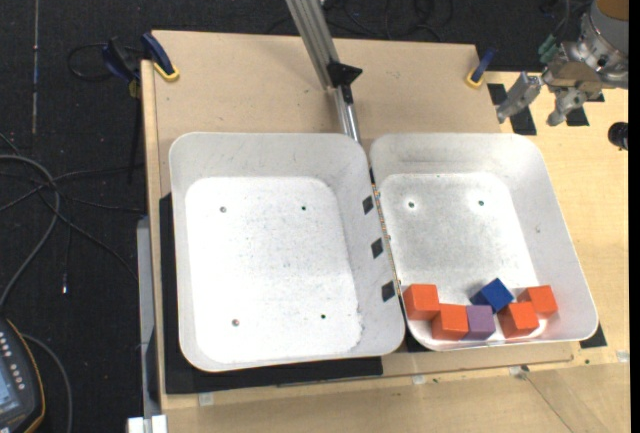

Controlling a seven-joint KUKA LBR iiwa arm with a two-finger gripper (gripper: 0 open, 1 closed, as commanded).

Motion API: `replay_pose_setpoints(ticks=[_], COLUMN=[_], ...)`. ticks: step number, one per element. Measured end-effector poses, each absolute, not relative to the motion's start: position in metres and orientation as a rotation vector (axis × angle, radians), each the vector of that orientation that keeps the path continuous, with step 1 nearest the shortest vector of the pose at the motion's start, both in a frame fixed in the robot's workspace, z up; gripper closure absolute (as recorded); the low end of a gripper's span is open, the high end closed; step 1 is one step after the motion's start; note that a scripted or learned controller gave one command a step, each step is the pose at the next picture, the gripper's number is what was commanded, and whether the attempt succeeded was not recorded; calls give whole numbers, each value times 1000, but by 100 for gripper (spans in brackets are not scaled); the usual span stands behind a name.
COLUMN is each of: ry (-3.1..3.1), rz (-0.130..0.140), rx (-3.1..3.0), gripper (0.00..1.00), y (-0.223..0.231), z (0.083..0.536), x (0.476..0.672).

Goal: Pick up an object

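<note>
Blocks (481, 310) in rt bin (560, 221); jaws open, above far corner

Two white bins (270, 171), finely speckled grey inside, sit on a tan wooden bench (250, 81) over black floor. The right bin (520, 161) holds four orange blocks (422, 299), one blue block (492, 295) and one purple block (481, 321). Yellow-and-blue clamps (160, 56) mark the bench's far corners.

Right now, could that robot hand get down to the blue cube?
Probably yes. The blue cube lies on top of the pile, uncovered, though orange blocks crowd it. The hand hangs open beyond the bin's far corner.
</note>
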State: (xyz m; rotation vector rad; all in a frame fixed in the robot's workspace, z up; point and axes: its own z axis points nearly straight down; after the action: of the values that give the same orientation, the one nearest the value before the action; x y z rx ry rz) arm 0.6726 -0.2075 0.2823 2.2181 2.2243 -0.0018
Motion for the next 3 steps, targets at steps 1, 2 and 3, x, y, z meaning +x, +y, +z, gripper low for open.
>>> replay_pose_setpoints(ticks=[1,2,3], ry=[2236,2230,2222], rz=[-3,-1,-11], rx=[2218,2217,2231], gripper=[0,0,0], y=[-128,-93,-128], z=[237,249,161], x=[630,598,563])
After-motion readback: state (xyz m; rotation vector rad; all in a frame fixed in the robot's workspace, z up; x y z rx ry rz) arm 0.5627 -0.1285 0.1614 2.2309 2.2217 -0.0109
